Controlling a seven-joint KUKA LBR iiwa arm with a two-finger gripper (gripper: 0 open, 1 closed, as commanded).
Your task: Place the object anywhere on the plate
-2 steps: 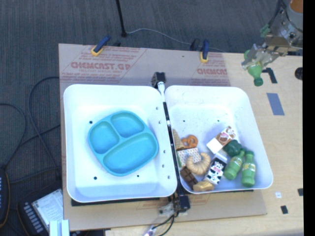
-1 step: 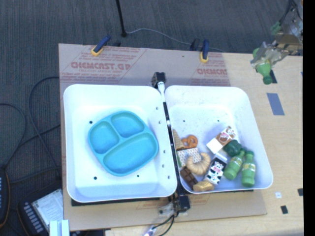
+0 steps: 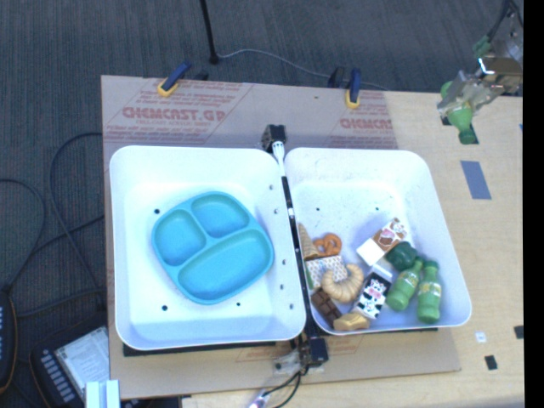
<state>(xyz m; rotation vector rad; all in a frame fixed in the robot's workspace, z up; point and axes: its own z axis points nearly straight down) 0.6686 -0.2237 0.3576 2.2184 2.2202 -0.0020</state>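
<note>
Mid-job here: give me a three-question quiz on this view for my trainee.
1. True or false: the blue plate lies in the left bin.
2. How many compartments does the plate have?
3. The green bottles in the right bin are at: A) far left corner, B) near right corner, C) dead centre.

Key: 1 true; 2 three; 3 B.

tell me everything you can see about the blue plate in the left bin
The blue plate is a light blue, plastic-looking tray with rounded corners and three compartments: two small ones at the far side, one long one nearer the camera. It lies flat, turned at a slant, on the floor of the left bin. Nothing rests on it.
</note>
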